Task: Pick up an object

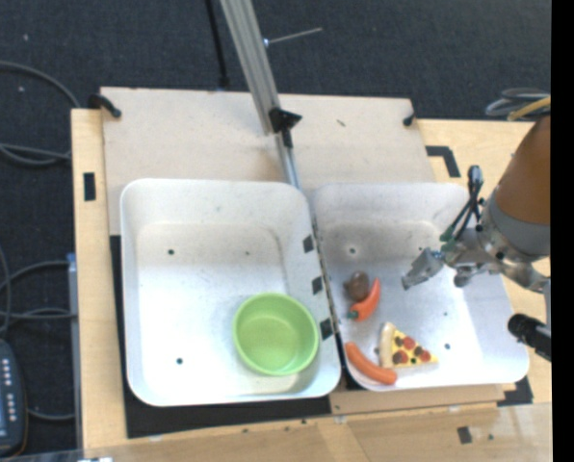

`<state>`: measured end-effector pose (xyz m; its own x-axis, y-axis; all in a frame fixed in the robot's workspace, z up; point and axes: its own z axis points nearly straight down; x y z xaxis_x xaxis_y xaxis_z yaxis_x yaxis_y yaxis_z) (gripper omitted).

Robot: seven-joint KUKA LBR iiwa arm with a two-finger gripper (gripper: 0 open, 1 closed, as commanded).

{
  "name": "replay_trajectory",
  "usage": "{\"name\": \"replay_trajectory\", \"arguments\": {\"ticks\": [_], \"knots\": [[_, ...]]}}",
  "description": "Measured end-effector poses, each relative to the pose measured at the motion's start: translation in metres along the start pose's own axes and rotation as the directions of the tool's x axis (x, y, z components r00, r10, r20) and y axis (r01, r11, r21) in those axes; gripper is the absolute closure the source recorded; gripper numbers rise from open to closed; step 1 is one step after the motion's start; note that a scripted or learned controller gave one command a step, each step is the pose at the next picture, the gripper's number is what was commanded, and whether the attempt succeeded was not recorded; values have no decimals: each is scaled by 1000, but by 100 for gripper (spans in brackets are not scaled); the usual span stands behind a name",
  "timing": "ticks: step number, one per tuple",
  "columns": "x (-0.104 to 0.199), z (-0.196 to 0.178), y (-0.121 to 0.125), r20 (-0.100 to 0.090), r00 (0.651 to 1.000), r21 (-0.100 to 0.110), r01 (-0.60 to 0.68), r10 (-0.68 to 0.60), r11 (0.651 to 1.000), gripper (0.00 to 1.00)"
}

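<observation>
Hovering: two-finger gripper [424,269] over right shallow white bin [480,349], fingers spread, nothing between them. Nearest candidate, small brown lump [359,284] beside orange carrot toy [367,301], just left of gripper, untouched. Descent, grasp, lift all remaining.

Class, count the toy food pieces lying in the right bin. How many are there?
4: a brown lump and an orange carrot mid-bin, touching; a pizza slice and a sausage at the front edge. None looks hidden.

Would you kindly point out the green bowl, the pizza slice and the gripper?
green bowl [275,333]: camera view, inner floor.
pizza slice [404,347]: camera view, topped face.
gripper [420,269]: camera view, finger ends.
</observation>
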<state>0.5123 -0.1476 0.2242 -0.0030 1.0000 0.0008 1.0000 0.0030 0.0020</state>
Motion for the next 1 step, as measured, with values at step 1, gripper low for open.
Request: {"name": "replay_trajectory", "arguments": {"ticks": [1], "knots": [[0,0,0,0,1000,0,-2,2,1000,0]]}}
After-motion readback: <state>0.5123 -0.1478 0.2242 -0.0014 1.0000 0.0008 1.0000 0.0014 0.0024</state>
